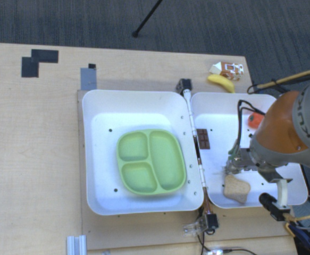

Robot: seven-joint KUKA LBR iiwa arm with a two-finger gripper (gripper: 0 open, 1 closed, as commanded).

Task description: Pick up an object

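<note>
Pale wood spreads across the desk [32,158], the biggest thing on view, carrying 2 shallow white bins side by side. On to the left bin [99,110], and sitting in its middle is a light green tray [151,162] with 3 compartments, all of them bare. Over to the right bin [216,110], where the grey arm with its orange band [279,124] reaches in from the right and hangs low over the bin floor. Down at its tip, the hand [235,166] sits just above a tan lump [236,188], which lies near the front wall of the right bin, and whether metal touches it or merely hovers, I cannot tell; nor can I tell whether the hand is wide or narrow, as the wrist hides that. That lump looks like a bread roll or a sponge piece, so my call is light, soft, a bit squashy, not slippery; a grip across its narrow middle should hold. Smaller now: a dark brown bar [202,138] lies by the bin's left wall, and an orange-red object [254,120] peeks from behind the arm. Beyond the bins, a yellow banana [220,82] lies beside a small white carton [228,68]; its printing is too small to read.
</note>
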